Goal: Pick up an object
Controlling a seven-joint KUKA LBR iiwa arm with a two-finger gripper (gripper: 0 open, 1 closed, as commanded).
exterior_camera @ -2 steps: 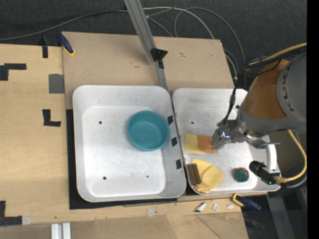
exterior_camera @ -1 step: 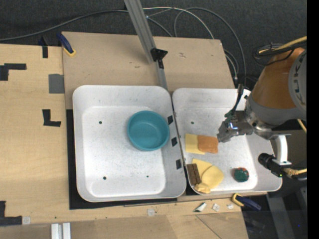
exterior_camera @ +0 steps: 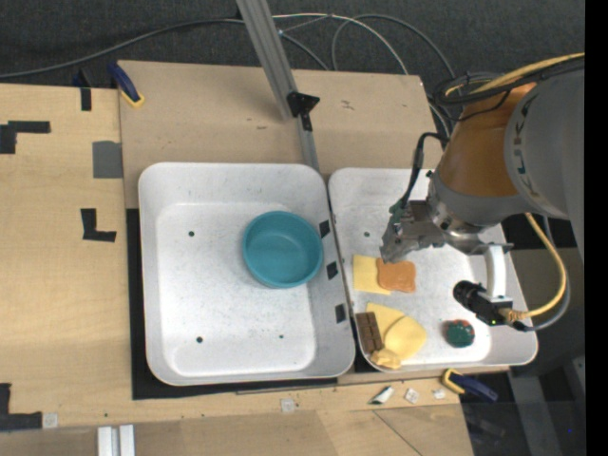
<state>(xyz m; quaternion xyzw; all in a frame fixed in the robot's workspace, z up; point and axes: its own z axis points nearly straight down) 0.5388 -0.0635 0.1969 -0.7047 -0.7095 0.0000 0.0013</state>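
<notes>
My gripper (exterior_camera: 393, 246) hangs low in the right bin (exterior_camera: 366, 198), its tip just above the left part of an orange block (exterior_camera: 399, 276). A pale yellow flat piece (exterior_camera: 365, 274) lies against the orange block's left side. Nearer the front edge sit a yellow soft shape (exterior_camera: 399, 331), a brown bar (exterior_camera: 368, 330) and a small dark green round object (exterior_camera: 460, 332). A blue bowl (exterior_camera: 281, 248) stands in the left bin (exterior_camera: 171, 255).
The arm's grey body and orange band (exterior_camera: 484, 160) cover the right bin's far right part. A black fitting with a white piece (exterior_camera: 483, 297) sits by the green object. A grey pole (exterior_camera: 275, 55) slants down to the bins' shared far corner.
</notes>
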